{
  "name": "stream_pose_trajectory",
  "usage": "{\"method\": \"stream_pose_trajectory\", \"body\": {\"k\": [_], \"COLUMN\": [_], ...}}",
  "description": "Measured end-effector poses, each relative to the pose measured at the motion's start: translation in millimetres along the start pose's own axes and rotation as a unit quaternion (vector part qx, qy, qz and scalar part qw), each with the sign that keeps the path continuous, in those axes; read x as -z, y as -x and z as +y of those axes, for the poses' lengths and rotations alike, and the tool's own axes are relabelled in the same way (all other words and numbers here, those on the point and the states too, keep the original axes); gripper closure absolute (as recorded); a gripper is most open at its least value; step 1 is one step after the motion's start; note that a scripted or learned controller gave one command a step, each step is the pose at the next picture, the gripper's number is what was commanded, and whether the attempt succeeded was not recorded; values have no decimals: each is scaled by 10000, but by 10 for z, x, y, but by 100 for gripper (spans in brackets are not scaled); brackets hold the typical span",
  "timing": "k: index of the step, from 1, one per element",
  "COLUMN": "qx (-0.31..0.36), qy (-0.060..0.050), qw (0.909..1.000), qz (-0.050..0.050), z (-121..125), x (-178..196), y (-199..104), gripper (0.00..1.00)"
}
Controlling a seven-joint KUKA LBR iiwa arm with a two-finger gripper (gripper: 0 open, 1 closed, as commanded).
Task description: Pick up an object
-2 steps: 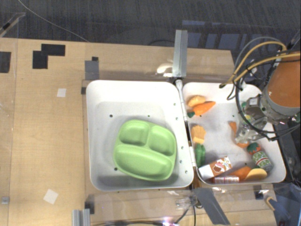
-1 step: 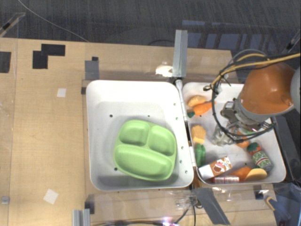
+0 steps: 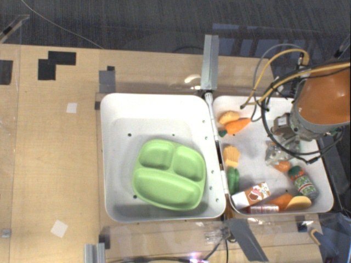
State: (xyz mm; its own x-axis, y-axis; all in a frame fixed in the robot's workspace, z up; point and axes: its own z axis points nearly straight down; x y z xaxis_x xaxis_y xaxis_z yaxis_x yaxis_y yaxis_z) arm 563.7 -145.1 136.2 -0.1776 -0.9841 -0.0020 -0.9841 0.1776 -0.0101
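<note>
The gripper [image 3: 276, 156] hangs low in the right bin [image 3: 249, 147], beside small toys; I cannot tell its jaw state. A green tray [image 3: 170, 174] lies in the left bin [image 3: 118, 147].

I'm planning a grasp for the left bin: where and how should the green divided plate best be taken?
Probably by its raised outer rim: the green divided plate lies flat and wide in the left bin. Come from above at the near-left edge, where bare floor leaves finger room.
</note>
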Motion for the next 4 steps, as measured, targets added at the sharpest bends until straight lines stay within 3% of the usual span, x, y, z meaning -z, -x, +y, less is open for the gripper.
{"method": "stream_pose_trajectory", "body": {"k": [1, 2, 3, 4], "qx": [-202, -206, -687, -1255], "qy": [-35, 5, 23, -18], "qw": [9998, 9998, 9976, 9921], "qz": [-4, -7, -8, 3], "z": [-463, -446, -487, -140], "x": [971, 930, -225, -463], "y": [142, 137, -104, -559], "gripper": [100, 0, 0, 0]}}
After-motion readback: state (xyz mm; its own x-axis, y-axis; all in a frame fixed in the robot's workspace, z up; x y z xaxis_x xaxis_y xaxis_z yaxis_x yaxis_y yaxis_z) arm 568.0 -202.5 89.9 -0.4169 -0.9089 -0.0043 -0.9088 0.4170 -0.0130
